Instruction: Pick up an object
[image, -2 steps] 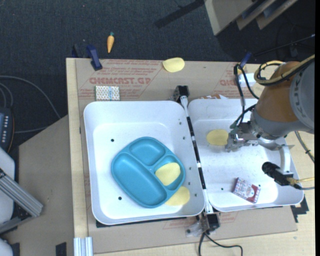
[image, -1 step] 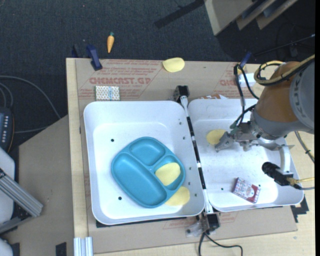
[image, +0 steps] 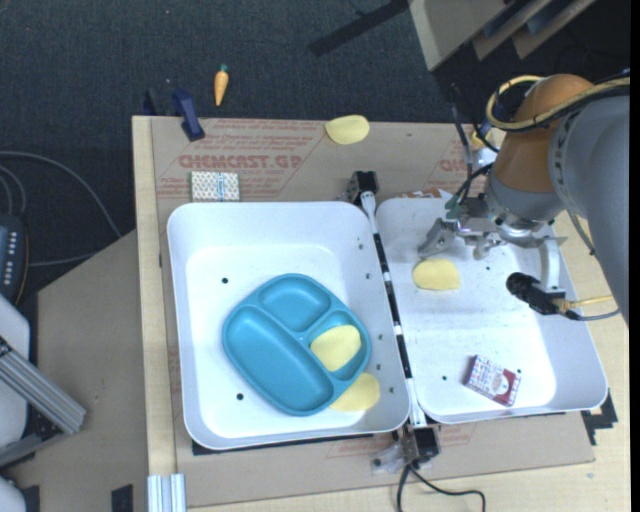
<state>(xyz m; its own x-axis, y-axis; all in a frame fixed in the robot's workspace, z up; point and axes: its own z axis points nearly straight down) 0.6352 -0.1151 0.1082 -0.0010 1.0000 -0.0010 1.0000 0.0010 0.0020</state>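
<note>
The grey arm with its orange band (image: 560, 150) reaches over the far edge of the right white bin (image: 560, 385). In the left white bin (image: 200, 250), a blue divided plastic tray (image: 270, 345) holds a yellow lump (image: 337, 345). The gripper (image: 452, 240) hangs with fingers spread, just above a pale yellow rounded piece (image: 437, 275). A small red-and-white packet (image: 491, 379) lies near the right bin's near edge.

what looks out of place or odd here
A few things lie outside the bins: a yellow piece on the board behind them, and a small carrot on the dark floor beyond. In the left bin, another yellow piece sits half under the blue tray.
</note>
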